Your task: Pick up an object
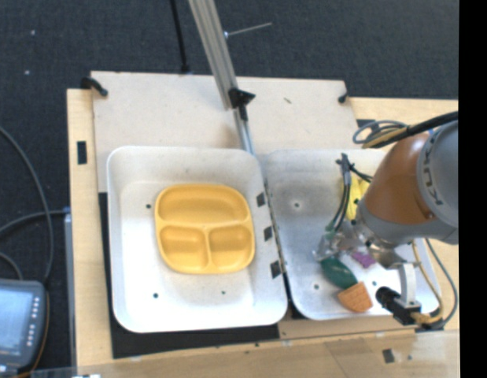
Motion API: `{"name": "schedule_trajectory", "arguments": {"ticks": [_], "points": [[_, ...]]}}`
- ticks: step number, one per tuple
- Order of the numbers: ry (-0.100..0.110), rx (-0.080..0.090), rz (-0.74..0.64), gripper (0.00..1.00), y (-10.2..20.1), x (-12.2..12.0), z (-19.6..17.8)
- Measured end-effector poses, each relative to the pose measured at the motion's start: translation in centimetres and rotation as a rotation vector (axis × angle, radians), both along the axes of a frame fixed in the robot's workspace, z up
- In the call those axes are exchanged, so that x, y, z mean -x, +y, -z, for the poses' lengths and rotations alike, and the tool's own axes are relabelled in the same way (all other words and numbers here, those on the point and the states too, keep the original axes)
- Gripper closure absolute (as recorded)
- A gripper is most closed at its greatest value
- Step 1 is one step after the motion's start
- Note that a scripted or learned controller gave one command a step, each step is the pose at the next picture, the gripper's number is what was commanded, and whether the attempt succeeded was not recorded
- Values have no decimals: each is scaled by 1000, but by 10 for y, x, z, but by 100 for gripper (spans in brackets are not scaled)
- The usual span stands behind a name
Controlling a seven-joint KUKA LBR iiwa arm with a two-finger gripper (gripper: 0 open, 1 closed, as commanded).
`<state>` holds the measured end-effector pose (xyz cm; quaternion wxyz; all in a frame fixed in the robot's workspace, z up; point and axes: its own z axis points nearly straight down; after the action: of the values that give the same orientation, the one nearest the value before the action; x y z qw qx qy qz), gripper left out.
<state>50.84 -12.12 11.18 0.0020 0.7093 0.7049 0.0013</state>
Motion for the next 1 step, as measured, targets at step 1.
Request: {"name": "schedule_trajectory", "arguments": {"ticks": [1], "points": [[-3,1,-10,100,9,-5,-52]]}}
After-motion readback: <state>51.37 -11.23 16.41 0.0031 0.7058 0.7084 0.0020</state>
